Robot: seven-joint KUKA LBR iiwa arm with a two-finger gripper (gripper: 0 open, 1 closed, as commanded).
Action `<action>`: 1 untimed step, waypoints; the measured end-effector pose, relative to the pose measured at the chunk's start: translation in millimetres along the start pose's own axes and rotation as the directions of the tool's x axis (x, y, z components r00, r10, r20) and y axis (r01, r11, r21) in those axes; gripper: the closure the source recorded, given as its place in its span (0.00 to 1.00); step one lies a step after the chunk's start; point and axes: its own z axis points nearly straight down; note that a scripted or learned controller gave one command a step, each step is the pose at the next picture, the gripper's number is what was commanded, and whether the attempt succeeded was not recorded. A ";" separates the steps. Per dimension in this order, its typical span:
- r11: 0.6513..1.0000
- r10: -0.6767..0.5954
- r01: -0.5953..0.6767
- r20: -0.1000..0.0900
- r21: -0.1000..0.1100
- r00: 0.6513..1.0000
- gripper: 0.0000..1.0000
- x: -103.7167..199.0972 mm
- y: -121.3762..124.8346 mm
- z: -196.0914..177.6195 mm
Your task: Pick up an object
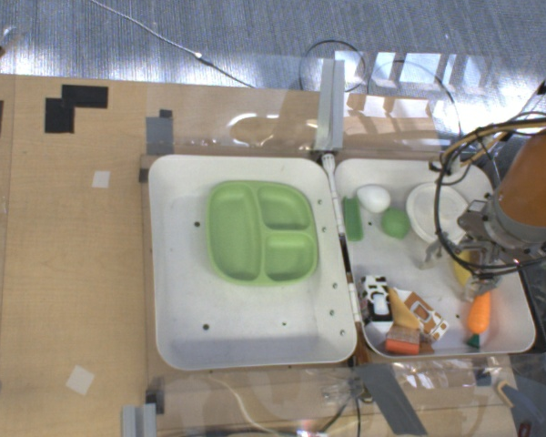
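White plastic formed two shallow bins set side by side on the pale wooden tabletop point(64, 271). The left bin point(177, 335) carried a light green divided plate of three compartments point(259, 231), lying flat near the bin's centre.

The right bin point(510, 340) was crowded. At its 10 o'clock corner a dark green upright block point(352, 218) was seen against the dividing wall, with a white egg-shaped object point(374, 198) just beside it and a small green ball point(395, 224) just beside that, toward 4 o'clock from the egg. A white round bowl point(434, 211) lay at 12 o'clock. Along the 6 o'clock edge a black-and-white patterned toy point(377, 299), a tan wedge-shaped piece point(403, 311), a brown-and-white patterned box point(428, 316) and a red-orange flat block point(402, 344) were clustered, touching or nearly so. An orange toy carrot with a green tip point(479, 318) lay at 4 o'clock.

The grey arm with its orange band point(533, 188) was positioned over the bin's 3 o'clock side. The claw point(480, 264) was lowered above the carrot, beside something yellow point(461, 268); whether it was wide or narrow could not be told, and nothing was seen held in it.
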 end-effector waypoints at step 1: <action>0.978 0.210 -0.210 -0.005 -0.006 0.978 0.00 -68.7 -64.9 4.5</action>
